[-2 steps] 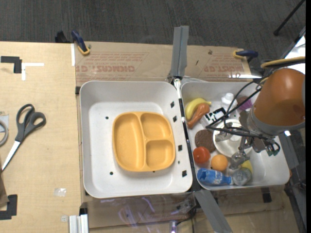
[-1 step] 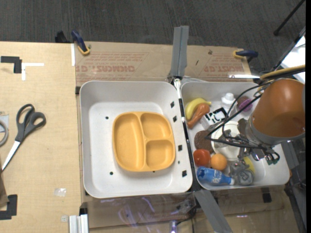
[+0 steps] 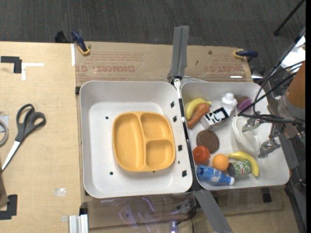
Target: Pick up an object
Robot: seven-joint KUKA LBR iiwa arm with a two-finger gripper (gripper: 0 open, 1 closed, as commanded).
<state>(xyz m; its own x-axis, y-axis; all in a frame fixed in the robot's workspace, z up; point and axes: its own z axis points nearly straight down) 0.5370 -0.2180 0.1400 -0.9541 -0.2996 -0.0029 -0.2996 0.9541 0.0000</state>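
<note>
The right bin (image 3: 277,177) holds several objects. At its back lie a yellow banana (image 3: 195,104), an orange carrot-like piece (image 3: 198,113), a black-and-white box (image 3: 216,116), a white bottle (image 3: 229,102) and a purple item (image 3: 243,103). Toward the front are a brown disc (image 3: 208,140), a red tomato (image 3: 201,154), an orange (image 3: 220,162), a small banana (image 3: 244,157), a green can (image 3: 241,168) and a blue bottle (image 3: 214,176). A clear cup (image 3: 242,136) lies at mid-right. My gripper (image 3: 259,136) hangs open over the bin's right side, beside the cup, with nothing between its fingers.
The left bin (image 3: 92,130) carries a yellow divided plate (image 3: 144,141). Scissors (image 3: 23,125) lie on the wooden bench at far left. Cardboard (image 3: 126,64) sits behind the bins, held by blue clamps. Cables (image 3: 272,89) trail around the arm at the right.
</note>
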